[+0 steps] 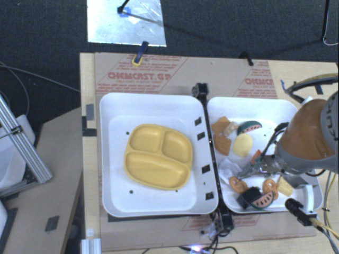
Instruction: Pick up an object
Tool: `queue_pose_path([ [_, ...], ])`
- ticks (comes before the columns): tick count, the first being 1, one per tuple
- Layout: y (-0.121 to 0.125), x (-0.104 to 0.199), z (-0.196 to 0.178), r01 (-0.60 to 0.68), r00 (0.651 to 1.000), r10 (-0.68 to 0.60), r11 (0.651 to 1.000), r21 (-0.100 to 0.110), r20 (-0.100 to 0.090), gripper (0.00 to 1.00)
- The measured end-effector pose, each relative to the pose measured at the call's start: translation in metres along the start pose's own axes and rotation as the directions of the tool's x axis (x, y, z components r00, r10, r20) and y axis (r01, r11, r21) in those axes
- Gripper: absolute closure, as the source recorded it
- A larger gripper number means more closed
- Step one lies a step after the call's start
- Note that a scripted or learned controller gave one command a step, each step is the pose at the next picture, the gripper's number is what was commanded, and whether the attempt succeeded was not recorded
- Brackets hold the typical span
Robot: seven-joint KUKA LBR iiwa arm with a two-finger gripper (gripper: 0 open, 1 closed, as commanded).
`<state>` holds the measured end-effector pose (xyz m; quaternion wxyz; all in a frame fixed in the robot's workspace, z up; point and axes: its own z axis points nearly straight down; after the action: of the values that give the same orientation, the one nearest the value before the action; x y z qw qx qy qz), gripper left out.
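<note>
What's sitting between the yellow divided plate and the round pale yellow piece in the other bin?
In the camera view, between the yellow divided plate and the round pale yellow piece lie the bins' adjoining white walls and a brown toast-like piece.

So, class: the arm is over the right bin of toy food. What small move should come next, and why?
Probably a short descent. The gripper hovers among the pieces in the right bin, near the yellow piece and a pretzel, with nothing seen between its fingers.
</note>
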<state>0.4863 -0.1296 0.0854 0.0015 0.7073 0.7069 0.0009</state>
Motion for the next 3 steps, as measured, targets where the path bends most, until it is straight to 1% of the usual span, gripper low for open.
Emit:
queue_pose_path([
  [1,0.008,-0.014,0.001,0.002,1.0,-0.002,1.0,0.001,-0.001,0.0],
  [2,0.009,-0.013,-0.011,0.002,1.0,-0.002,1.0,-0.002,-0.002,1.0],
  [3,0.009,-0.014,-0.01,0.001,1.0,-0.001,1.0,-0.002,-0.002,0.0],
])
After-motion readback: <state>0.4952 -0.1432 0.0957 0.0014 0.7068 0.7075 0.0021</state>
